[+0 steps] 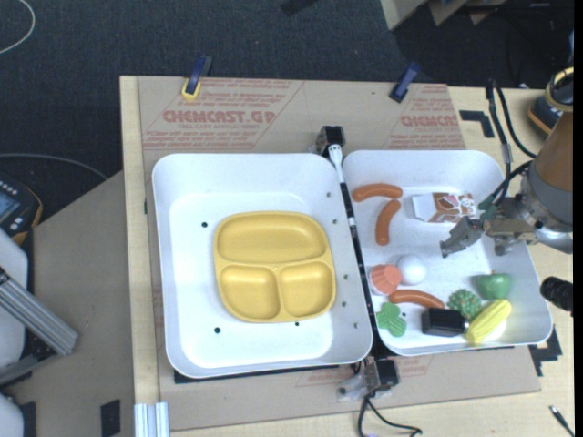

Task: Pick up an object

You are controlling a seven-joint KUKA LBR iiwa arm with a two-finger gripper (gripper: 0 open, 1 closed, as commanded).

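My gripper hangs over the right part of the right bin, on the grey arm that comes in from the right. It is just below a white and brown packet and right of a white egg. Nothing shows in its grasp. Two orange sausages lie at the bin's upper left. Along the bin's near side lie a pink piece, a third sausage, a green piece, a black block, broccoli, a yellow corn cob and a green pepper.
The left bin holds a yellow divided plate. A black divider with clips runs between the bins. Cables trail near the arm at the right. Clamps sit on the board's far edge.
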